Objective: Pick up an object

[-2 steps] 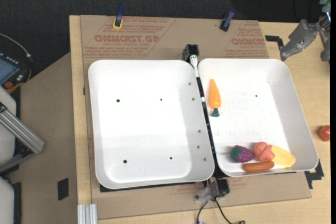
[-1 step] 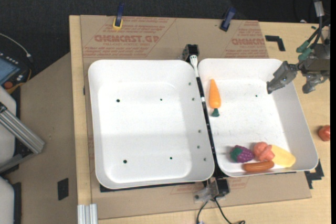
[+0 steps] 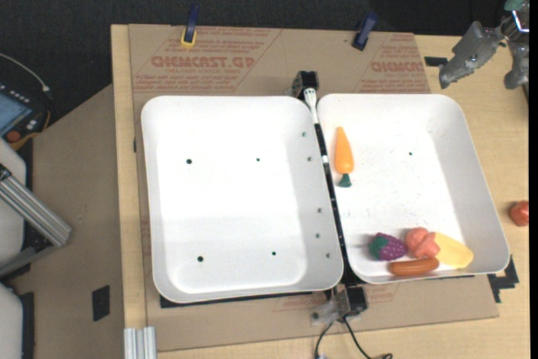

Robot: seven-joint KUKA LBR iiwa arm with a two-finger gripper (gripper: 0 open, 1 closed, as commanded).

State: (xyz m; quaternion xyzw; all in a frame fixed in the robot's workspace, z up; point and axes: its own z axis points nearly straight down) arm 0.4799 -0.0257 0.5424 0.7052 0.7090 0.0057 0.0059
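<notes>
Beyond the right bin's [image 3: 471,149] far right corner: pincer [image 3: 471,55], whether apart or together cannot be told, carrying nothing | carrot [image 3: 343,150] by that bin's left wall; other toys [image 3: 418,251] along its near wall | progress: nothing lifted, whole pick remaining.

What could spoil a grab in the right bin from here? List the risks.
1. The grapes, sausage, pink toy and yellow toy crowd one corner, so the fingers may likely catch two or push them apart.
2. That pile sits by the bin wall, which may block a finger.
3. The carrot lies close to the inner rim, leaving little room on that side.
</notes>
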